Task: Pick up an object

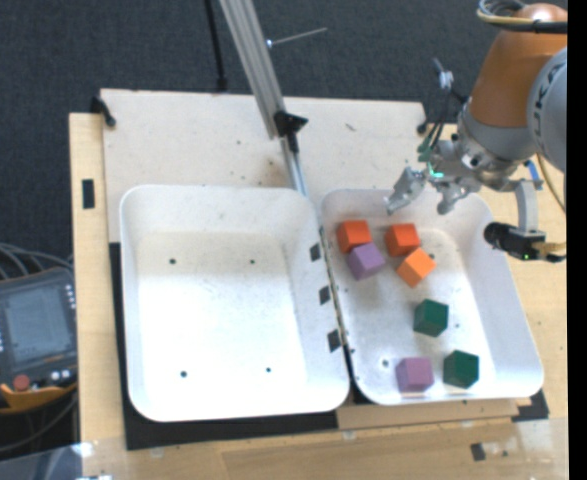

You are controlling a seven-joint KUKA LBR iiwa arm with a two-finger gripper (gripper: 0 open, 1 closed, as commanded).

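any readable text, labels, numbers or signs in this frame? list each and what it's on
No text can be read anywhere in this frame.
Teach pendant: the screen and buttons are too blurred to read.
Blocks in the right bin: plain faces with no markings.
Left bin: a few dark specks, no lettering.
Arm and gripper: a small green light near the wrist, no legible label.

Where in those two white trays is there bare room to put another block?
The left bin offers open floor wall to wall. The right bin is crowded: three orange cubes and a purple one cluster near the gripper; bare floor lies along its left wall.
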